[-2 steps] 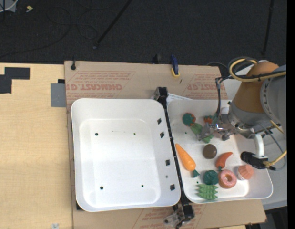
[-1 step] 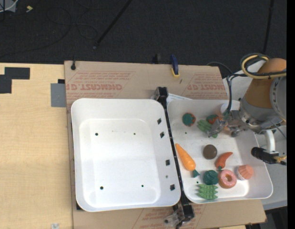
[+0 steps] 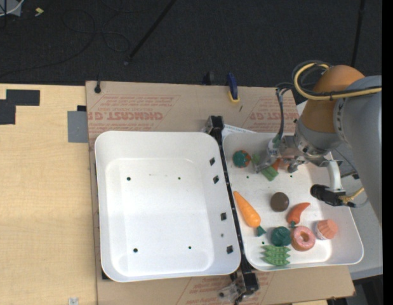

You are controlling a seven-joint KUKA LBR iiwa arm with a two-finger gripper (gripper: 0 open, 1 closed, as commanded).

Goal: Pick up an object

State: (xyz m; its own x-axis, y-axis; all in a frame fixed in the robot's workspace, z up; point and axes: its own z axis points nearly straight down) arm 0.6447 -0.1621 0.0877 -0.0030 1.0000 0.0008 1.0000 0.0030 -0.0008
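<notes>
The right bin [image 3: 348, 250] holds several small toys. An orange carrot [image 3: 247, 210] lies by its left wall, and a brown ball [image 3: 279, 201] sits in the middle. Toward the front are a red chili [image 3: 298, 211], a teal piece [image 3: 280, 236], a pink donut [image 3: 303, 238], a pink cupcake [image 3: 325, 229] and a green spiky piece [image 3: 276, 255]. At the back lie a green round toy [image 3: 240, 159] and a green block [image 3: 269, 173]. My gripper [image 3: 276, 160] is low over the back of this bin, right above the green block.
The left bin [image 3: 120, 146] stands beside the right one, with a black divider [image 3: 225, 196] between them. The grey arm [image 3: 348, 116] with its orange band comes in over the right bin's back right corner. Both bins rest on a cardboard sheet [image 3: 158, 110].
</notes>
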